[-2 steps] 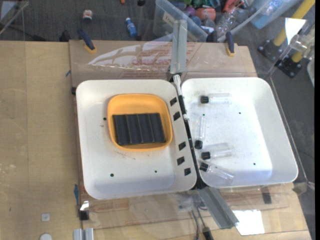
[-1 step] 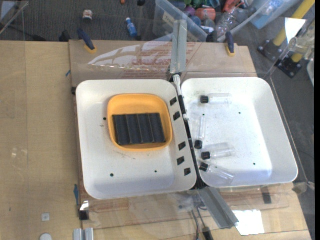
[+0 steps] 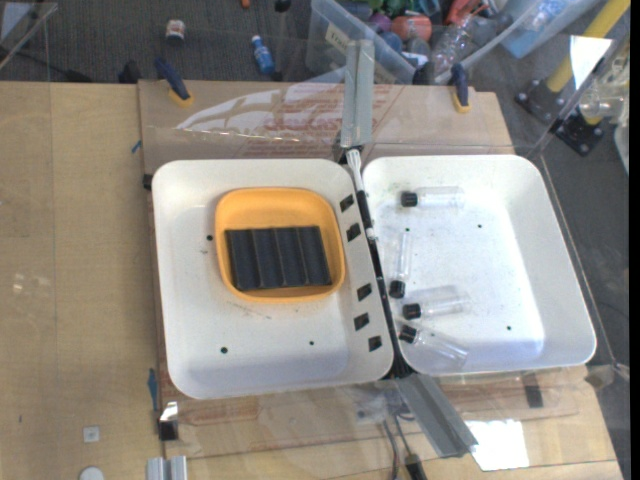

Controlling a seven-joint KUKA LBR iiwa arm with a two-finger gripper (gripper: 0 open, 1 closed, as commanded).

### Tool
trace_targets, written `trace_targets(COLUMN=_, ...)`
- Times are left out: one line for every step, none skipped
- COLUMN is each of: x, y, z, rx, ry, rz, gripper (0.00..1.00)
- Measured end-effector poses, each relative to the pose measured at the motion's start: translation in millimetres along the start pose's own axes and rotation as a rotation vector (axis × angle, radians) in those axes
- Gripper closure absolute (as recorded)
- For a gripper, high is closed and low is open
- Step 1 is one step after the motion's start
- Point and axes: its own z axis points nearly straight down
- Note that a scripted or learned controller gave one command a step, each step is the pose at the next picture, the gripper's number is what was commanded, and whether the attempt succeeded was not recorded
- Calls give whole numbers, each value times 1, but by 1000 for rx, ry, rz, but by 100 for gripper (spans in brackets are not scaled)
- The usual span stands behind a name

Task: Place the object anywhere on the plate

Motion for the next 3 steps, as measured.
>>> trace_targets(x=-7, y=-1, z=0, rx=-1, ry=0, rz=-281, gripper=100)
trace_targets(x=-7, y=-1, z=0, rx=0, ry=0, rz=-333, gripper=100)
trace_targets(x=-6, y=-2, z=0, rx=-2, ry=-1, rz=-616, gripper=100)
